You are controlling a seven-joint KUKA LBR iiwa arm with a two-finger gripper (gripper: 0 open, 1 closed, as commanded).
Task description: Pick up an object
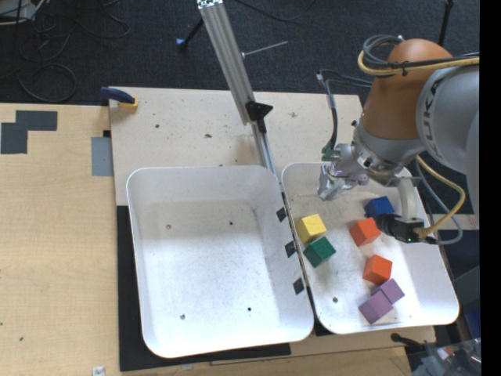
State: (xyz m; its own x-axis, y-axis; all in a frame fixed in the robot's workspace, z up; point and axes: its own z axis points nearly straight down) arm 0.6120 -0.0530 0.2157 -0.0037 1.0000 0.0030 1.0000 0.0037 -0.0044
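Gripper (335,182) hung over the back of the right bin (438,308), near its left wall; jaws looked slightly parted, nothing between them. Yellow cube (311,226) lay just in front of the jaws, not touching them, with the green cube (319,251) against its front side. Blue cube (380,207) sat to the right of the jaws, partly under the wrist. Two orange cubes (364,232) (377,269) lay further right and forward, and two purple cubes (376,308) (391,291) touched near the front rim. Left bin (156,202) stood alongside on the bench (180,131).
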